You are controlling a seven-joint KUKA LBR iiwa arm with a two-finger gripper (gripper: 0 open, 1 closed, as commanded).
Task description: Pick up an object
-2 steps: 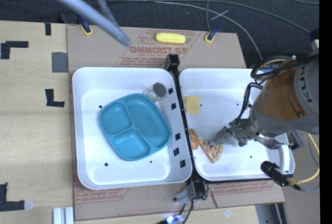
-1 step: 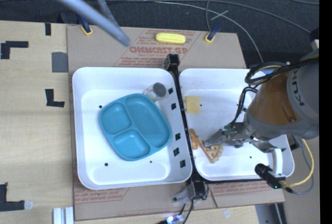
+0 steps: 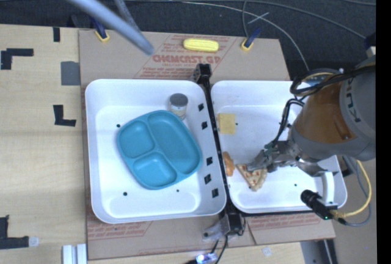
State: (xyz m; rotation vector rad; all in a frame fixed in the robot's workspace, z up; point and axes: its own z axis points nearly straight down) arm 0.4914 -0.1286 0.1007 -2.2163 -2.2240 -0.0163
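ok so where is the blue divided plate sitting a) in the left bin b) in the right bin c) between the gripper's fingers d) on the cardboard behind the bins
a: the blue divided plate lies flat in the left bin, next to a small jar, across the divider from the gripper in the right bin.

I'm seeing two white bins [image 3: 101, 134], the left one holding a bright blue tray [image 3: 160, 148] and a small jar [image 3: 178, 104] with a grey lid. The right bin is showing a pale yellow square [image 3: 226, 123], an orange piece [image 3: 228, 164] and a tan, speckled wedge [image 3: 253, 178]. The arm [image 3: 333, 119] is looking grey with an orange band. A yellow piece [image 3: 200, 45] is lying on brown cardboard [image 3: 269, 61] printed in red.
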